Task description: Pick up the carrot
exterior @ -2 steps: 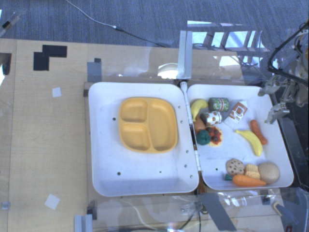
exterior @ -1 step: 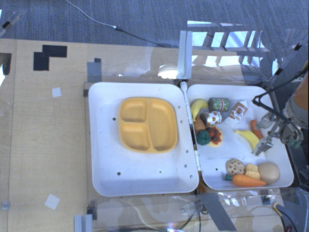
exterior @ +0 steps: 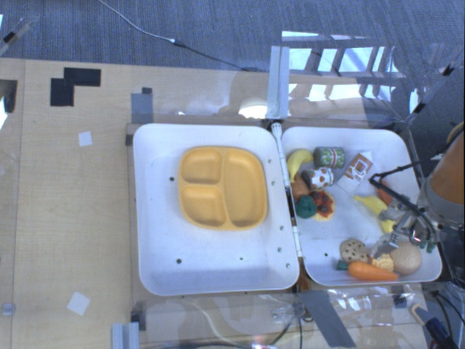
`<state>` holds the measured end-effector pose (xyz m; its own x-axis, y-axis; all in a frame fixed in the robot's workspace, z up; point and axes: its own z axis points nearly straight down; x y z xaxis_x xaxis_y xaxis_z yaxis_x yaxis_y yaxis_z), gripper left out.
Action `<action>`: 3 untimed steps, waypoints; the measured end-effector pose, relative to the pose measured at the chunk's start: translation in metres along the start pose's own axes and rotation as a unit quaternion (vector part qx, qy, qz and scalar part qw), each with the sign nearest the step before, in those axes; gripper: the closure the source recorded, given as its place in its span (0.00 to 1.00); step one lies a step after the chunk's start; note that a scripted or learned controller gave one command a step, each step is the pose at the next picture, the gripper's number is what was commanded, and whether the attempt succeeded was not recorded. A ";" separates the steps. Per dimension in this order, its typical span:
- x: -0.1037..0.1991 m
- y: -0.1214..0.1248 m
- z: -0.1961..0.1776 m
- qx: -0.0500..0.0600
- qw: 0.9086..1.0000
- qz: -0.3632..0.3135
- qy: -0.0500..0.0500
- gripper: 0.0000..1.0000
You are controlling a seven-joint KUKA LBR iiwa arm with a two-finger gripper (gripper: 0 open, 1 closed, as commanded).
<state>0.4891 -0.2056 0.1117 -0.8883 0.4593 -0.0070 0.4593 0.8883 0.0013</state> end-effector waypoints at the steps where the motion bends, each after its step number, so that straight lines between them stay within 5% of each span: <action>1: -0.045 0.023 -0.115 -0.002 0.999 0.045 -0.007 0.00; 2: 0.000 -0.001 -0.072 0.000 0.999 0.038 0.001 0.00; 3: -0.055 0.029 -0.163 -0.001 1.000 0.028 -0.005 0.00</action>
<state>0.5500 -0.2048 0.2752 -0.8613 0.5079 -0.0169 0.5079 0.8614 0.0045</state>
